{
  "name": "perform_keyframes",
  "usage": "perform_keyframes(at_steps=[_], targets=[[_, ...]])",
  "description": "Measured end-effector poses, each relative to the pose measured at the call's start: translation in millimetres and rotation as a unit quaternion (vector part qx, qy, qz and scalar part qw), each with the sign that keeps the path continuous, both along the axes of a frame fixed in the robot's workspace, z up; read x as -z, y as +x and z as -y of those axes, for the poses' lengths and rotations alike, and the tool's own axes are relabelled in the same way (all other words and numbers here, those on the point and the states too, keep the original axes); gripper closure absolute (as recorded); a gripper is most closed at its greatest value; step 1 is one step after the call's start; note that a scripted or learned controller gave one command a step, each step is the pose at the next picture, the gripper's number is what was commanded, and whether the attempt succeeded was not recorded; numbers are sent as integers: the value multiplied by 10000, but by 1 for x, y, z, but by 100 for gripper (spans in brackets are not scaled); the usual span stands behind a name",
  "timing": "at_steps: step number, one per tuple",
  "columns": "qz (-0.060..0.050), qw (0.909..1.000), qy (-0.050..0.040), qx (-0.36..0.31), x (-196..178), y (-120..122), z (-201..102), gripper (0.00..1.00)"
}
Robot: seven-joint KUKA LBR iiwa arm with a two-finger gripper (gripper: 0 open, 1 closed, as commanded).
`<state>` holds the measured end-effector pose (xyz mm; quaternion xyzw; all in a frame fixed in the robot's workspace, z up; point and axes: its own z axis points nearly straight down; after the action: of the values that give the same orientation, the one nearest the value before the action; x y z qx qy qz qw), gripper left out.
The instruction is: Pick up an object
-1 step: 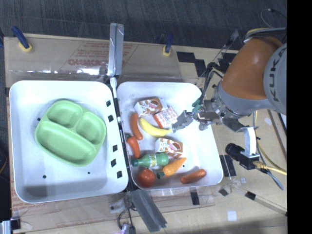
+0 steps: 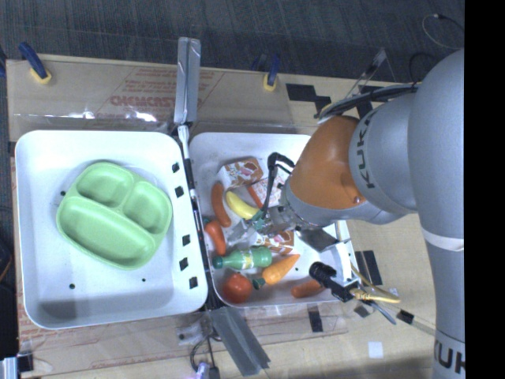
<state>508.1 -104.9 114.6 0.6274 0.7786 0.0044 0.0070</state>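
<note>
While pincer (image 2: 267, 221) hovers mid-bin, toy food (image 2: 246, 260) crowds left wall.

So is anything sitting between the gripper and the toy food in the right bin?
Nothing visible. The gripper is already down among the pile in the right bin, next to the banana and above the green bottle. The arm's own bulk hides the items beneath the wrist.

Fixed above the brown cardboard-covered counter (image 2: 95, 85), looking down at a slant. Near enough to take in both shallow white plastic bins side by side, left (image 2: 39, 290) and right (image 2: 207, 152), with dark carpet along the top edge. Grey arm with orange band (image 2: 335, 172) entering from the right.
</note>
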Motion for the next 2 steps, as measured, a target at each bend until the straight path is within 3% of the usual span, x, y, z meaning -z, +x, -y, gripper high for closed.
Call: perform_keyframes(at_steps=[1,2], targets=[[33,10000,-32,-16,-12,2,3,100],[35,9994,-11,-353,8,25,8,100]])
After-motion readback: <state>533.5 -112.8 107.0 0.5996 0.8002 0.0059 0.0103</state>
